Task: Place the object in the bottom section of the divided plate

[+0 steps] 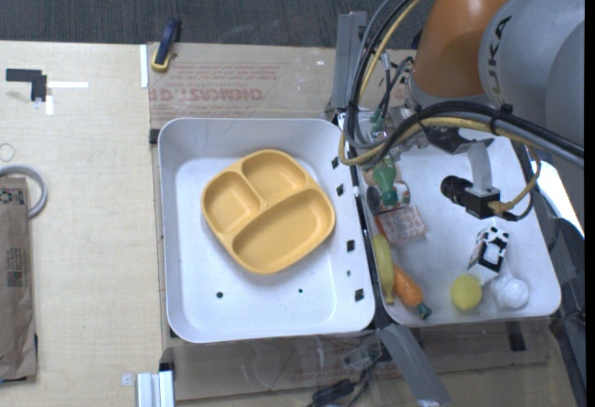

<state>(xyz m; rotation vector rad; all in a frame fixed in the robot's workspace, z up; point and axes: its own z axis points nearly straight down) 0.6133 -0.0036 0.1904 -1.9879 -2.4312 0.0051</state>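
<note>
A yellow divided plate (270,210) lies in the left white bin (186,303). Its one large section faces the lower right and its two small sections face the upper left; all three hold nothing. The grey arm with its orange band (465,33) reaches over the right bin (539,294). My gripper (379,143) hangs among cables at that bin's upper left corner, just above a small red and green toy (385,180). A pink checked piece (402,225) lies right below that toy.
Along the right bin's left wall lie a yellow banana-like piece (381,258) and an orange carrot (407,288). A lemon (467,292), a white round piece (509,292) and a black-and-white item (491,247) sit at its front right. Black cables loop over the bin.
</note>
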